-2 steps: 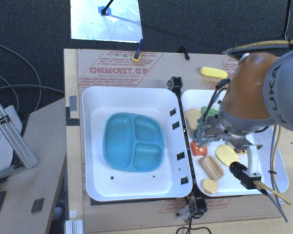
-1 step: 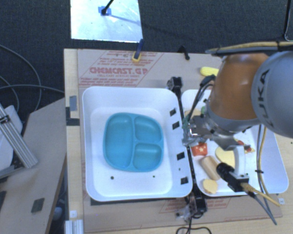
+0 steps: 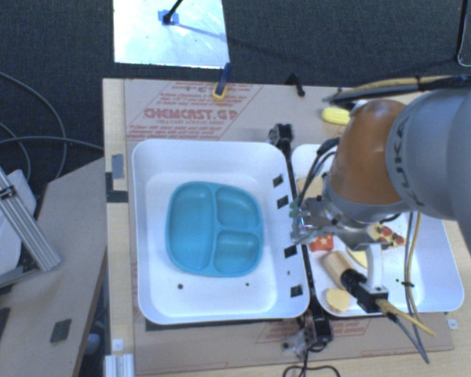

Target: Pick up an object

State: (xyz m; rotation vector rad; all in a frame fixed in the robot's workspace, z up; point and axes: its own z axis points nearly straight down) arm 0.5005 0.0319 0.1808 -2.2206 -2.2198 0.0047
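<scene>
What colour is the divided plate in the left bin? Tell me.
The divided plate is light blue, clearest in the camera view.

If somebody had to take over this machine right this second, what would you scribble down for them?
Claw: over the left edge of the right bin, next to the wall between the bins. The wrist hides whether it grips anything.
Things: a blue divided plate lies flat in the left bin. An orange piece and a pale yellow piece lie in the right bin, close to the claw.
Done: nothing can be seen lifted.
Left: grip one object and raise it clear of its bin.
</scene>
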